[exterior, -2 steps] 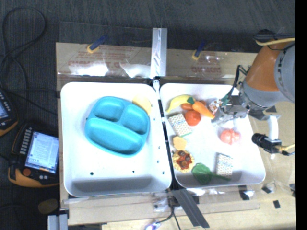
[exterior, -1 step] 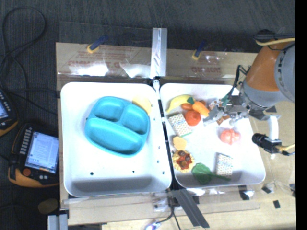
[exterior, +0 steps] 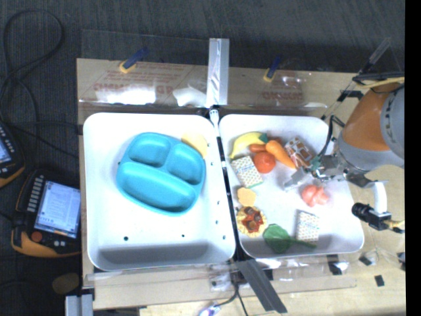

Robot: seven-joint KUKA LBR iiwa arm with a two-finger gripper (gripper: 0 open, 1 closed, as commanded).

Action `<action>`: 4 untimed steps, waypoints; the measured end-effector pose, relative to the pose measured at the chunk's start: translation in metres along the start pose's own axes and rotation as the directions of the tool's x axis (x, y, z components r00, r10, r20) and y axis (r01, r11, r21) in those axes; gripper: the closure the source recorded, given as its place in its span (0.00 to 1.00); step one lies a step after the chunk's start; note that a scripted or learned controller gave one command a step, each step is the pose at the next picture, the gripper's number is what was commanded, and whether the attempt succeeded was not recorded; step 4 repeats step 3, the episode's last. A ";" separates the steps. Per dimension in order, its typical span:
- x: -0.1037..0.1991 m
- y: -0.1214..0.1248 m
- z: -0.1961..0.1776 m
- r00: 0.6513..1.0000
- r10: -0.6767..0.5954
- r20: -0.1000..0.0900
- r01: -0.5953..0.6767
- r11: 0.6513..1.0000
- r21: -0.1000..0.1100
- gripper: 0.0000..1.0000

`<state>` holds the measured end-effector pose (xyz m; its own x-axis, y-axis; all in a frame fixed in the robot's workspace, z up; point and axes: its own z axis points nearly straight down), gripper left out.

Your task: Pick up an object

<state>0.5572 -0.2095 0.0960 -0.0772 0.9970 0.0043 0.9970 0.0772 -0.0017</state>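
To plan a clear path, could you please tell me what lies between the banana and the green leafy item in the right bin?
In the camera view, between the banana and green leafy item lie a checkered block, an orange piece and a pizza slice.

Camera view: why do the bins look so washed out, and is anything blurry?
Camera view: even overhead light bleaches the white bins and leaves only faint shadows; the blue tray shows soft sheen; clear plastic at the back catches glare; small toys like the carrot look soft, and the gripper is slightly smeared.
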 end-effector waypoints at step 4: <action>0.084 -0.052 -0.102 0.998 -0.065 0.003 0.065 0.998 0.005 1.00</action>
